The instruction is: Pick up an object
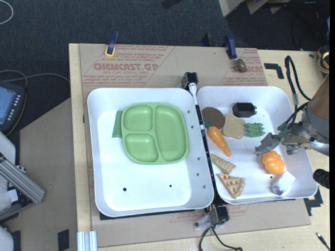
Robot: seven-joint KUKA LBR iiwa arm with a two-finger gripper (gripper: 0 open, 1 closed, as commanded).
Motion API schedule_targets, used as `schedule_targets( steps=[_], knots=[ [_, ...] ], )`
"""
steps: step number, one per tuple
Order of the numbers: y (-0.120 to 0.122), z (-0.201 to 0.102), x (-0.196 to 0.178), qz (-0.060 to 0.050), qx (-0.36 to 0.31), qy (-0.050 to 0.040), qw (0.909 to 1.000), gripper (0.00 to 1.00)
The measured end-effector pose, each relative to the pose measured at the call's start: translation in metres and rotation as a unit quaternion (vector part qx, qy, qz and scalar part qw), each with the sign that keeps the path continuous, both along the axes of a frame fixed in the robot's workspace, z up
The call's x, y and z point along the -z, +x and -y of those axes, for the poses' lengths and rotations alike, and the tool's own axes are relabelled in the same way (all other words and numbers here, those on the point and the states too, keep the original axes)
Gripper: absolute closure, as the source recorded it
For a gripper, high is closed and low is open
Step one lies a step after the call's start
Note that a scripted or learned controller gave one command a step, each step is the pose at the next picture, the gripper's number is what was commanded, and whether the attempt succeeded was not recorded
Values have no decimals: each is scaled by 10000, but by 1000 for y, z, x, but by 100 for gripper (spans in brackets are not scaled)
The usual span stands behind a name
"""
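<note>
Camera view. Two shallow white bins sit side by side on a brown cardboard-covered bench (157, 61). The right bin (251, 92) is the reference landmark for all positions below.

The gripper (268, 143) is inside the right bin, toward its right wall, entering from the right side of the view. The view does not show whether it is spread or pressed together; no object is visibly pinched by it.

An orange rounded object (273, 162), resembling a small pumpkin or pepper, lies in the right bin just below the gripper tip, close to it; contact cannot be determined.

Other contents of the right bin:
- black object (244, 109) near the top wall, centre;
- brown disc (213, 116) at the upper left;
- tan bread-like slice (234, 127) overlapping the disc's right edge;
- green leafy item (255, 129) just right of the slice;
- carrot (219, 141) along the left wall, mid-height;
- waffle-patterned cone piece (223, 164) below the carrot;
- pizza slice (231, 183) near the bottom wall;
- pale object (282, 184) in the lower right corner.

The left bin (104, 156), adjoining the right bin's left wall, holds a green divided plate (155, 133) with three compartments.
</note>
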State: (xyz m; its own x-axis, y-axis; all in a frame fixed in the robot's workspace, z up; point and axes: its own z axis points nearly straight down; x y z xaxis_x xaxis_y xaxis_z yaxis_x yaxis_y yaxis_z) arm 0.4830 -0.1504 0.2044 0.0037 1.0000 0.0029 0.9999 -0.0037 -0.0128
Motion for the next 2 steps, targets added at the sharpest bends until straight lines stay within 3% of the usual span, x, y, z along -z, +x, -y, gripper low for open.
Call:
schedule_targets(
  steps=[1,2],
  knots=[
    [3,0,-6,61,-17,-14,10000,0],
    [1,-12,47,29,-22,2,10000,0]
  ],
)
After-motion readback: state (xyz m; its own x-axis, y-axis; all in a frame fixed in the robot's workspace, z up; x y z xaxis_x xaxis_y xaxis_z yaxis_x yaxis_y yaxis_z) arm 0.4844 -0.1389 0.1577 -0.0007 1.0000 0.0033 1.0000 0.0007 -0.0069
